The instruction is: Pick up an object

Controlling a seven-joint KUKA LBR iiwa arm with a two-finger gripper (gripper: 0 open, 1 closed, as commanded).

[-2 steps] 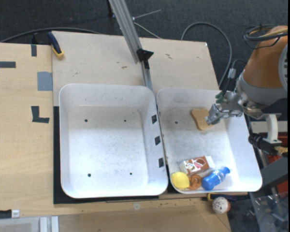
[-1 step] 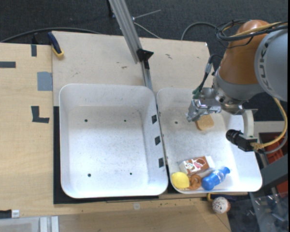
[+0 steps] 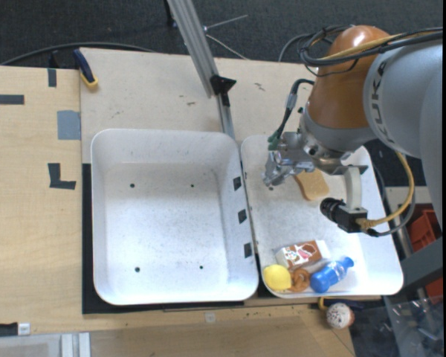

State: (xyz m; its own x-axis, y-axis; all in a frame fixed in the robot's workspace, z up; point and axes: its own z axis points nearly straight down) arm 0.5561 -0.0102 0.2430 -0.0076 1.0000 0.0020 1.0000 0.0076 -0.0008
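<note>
Currently: gripper (image 3: 276,171), open or closed not discernible, over right bin (image 3: 262,199); tan block (image 3: 313,184) just right, long axis slanted.

Two bins side by side on the counter (image 3: 30,199), ball (image 3: 277,277), box (image 3: 301,254) and bottle (image 3: 331,272) in the right bin (image 3: 271,214) near its front edge, hand (image 3: 276,171) above its back part

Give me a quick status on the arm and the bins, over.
Gripper low over the right bin, nothing seen between its fingers. Tan block just beside it. Yellow ball, blue bottle, small carton clustered at near edge, untouched.
</note>
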